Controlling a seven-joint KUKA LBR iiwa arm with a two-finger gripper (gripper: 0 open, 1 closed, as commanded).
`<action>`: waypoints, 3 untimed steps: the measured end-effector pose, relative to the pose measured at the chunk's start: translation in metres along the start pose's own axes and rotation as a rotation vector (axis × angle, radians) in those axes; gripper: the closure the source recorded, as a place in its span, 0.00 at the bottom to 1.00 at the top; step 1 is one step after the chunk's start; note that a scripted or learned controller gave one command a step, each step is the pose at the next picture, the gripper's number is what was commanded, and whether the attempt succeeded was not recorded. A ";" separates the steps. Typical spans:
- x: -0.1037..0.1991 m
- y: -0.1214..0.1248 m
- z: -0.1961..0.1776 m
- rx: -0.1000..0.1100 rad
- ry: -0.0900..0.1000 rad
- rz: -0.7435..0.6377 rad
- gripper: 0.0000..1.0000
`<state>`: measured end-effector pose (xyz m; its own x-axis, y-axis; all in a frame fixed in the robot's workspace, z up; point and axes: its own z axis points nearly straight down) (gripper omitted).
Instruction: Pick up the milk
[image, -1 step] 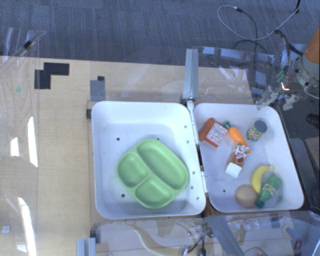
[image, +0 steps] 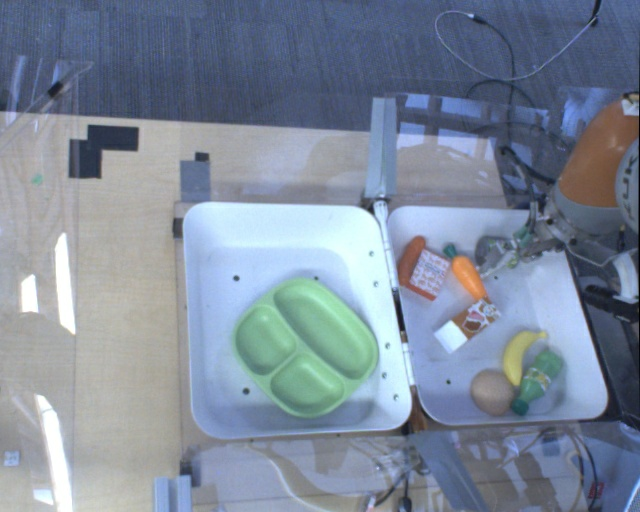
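Observation:
The milk is a small carton with a white gabled top and a red-brown body. It lies on its side in the middle of the right bin. My gripper hangs over the far part of that bin, just right of the carrot and well beyond the milk. Its fingers are open with nothing between them. The grey arm with its orange band comes in from the upper right.
An orange-red box lies left of the carrot. A banana, a green bottle and a brown egg-shaped thing sit near the right bin's front. The left bin holds a green divided plate.

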<state>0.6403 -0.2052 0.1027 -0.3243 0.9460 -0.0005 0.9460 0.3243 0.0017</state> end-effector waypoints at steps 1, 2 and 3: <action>0.104 -0.033 0.015 -0.006 0.000 0.062 0.00; 0.141 -0.056 0.014 -0.012 -0.006 -0.059 0.00; 0.149 -0.103 0.013 -0.017 -0.005 0.141 0.00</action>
<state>0.4943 -0.0977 0.0892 -0.1884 0.9821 -0.0041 0.9819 0.1884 0.0192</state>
